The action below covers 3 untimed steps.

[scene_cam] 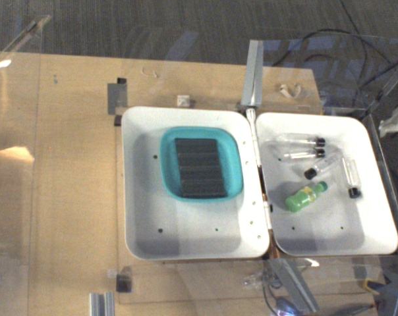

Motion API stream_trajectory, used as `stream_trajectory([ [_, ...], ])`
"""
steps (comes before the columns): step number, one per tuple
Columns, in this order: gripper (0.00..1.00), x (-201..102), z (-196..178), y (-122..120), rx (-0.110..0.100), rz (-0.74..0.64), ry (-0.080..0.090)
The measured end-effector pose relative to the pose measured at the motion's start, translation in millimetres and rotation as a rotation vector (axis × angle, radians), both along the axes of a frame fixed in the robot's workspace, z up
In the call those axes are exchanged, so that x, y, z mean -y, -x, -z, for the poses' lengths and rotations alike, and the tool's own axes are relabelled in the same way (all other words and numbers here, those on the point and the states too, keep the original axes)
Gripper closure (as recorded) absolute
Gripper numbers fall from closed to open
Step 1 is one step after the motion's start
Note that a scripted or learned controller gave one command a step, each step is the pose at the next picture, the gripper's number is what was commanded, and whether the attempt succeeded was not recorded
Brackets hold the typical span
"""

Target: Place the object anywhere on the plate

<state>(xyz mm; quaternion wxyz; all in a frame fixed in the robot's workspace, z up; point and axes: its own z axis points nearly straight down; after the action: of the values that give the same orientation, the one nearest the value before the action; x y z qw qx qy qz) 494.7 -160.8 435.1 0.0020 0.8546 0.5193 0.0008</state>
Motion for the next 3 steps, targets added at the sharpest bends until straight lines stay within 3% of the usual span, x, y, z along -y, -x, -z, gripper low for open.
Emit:
stream_trajectory([
  [1, 0.00, 36.6, 0.1, 6.5, 0.000, 0.188, 0.000],
  [3, 0.00, 39.5, -0.1, 6.9, 0.001, 0.414, -0.002],
])
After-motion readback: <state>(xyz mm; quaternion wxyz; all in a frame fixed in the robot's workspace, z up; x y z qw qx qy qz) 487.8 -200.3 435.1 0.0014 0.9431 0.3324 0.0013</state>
